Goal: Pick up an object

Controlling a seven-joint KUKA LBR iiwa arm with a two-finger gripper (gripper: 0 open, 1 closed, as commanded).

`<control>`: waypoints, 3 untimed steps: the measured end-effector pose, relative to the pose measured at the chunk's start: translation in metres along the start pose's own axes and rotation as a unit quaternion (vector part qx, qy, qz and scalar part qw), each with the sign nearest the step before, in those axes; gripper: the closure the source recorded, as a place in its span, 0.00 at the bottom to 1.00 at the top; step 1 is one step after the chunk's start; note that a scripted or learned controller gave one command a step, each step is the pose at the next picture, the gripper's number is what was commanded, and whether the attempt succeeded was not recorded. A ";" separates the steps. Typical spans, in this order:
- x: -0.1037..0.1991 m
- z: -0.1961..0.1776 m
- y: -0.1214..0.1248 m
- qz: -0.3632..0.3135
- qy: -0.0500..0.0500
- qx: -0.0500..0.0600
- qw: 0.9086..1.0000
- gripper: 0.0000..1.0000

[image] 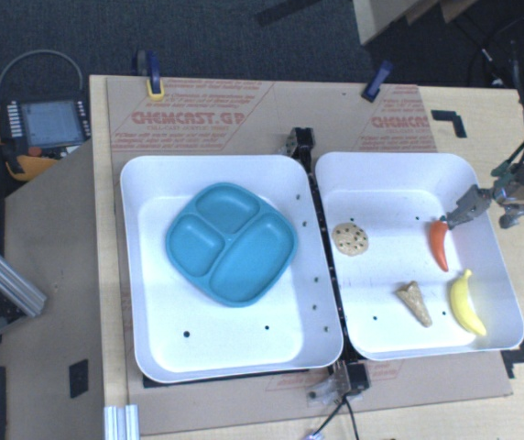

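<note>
While the arm is reaching in from the right edge, its hand (468,207) is hovering over the upper right part of the right bin (399,168), with a grey fingertip lying right at the top end of the orange carrot (439,244). Whether that tip is actually touching the carrot cannot be told from this slanted angle, and how far the hand is spread cannot be told either; nothing is visibly sitting between its parts.

Four small things are lying apart from one another on the right bin's floor. The carrot is lying near the right wall, pointing roughly up and down. Just below it, also by the right wall, a yellow banana (464,303) is resting with its curve bowing outward. A tan wedge-shaped piece (415,302), possibly bread, is sitting left of the banana toward the front. A round speckled cookie (350,238) is lying near the left wall, well apart from the rest.

Beside it, the left bin (152,328) is holding a blue divided plate (231,243), which is lying flat near the middle, its three compartments facing up. Both bins are sitting side by side on the tabletop (106,136), over a brown printed board.
</note>
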State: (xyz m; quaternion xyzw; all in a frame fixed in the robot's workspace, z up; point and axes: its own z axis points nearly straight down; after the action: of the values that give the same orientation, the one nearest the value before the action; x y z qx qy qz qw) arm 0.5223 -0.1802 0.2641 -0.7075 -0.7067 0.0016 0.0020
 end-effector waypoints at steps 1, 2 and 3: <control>0.000 -0.003 0.001 -0.001 -0.001 -0.003 1.000 0.00; -0.002 0.040 0.007 0.000 0.000 -0.001 1.000 0.00; 0.002 0.084 0.001 0.000 0.000 -0.001 1.000 0.00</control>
State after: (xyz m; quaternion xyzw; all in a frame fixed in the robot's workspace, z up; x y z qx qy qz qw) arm 0.5227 -0.1777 0.1804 -0.7071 -0.7071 0.0004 0.0014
